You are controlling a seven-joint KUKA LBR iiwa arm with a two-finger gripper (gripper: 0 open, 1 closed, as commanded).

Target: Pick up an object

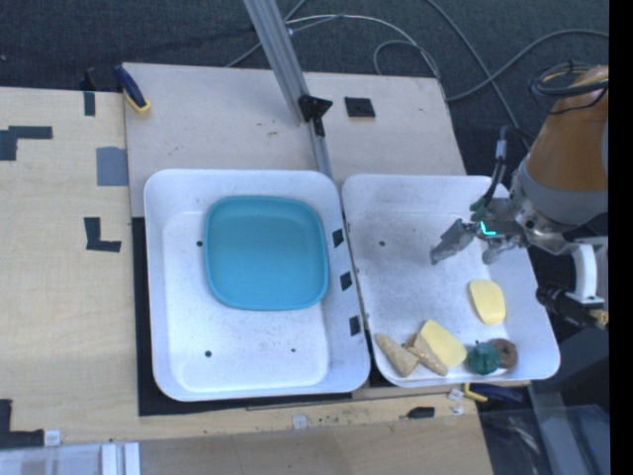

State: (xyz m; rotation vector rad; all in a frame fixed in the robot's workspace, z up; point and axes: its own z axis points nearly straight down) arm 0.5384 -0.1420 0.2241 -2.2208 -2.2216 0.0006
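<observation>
Nearest you, along the right bin's front wall, lie a tan piece, a yellow wedge, a teal lump and a brown ring, all crowded together. The hand hovers open and empty above them, near the yellow oval. Go for the cluster and you risk pinching two, or the wall blocking a finger.
</observation>
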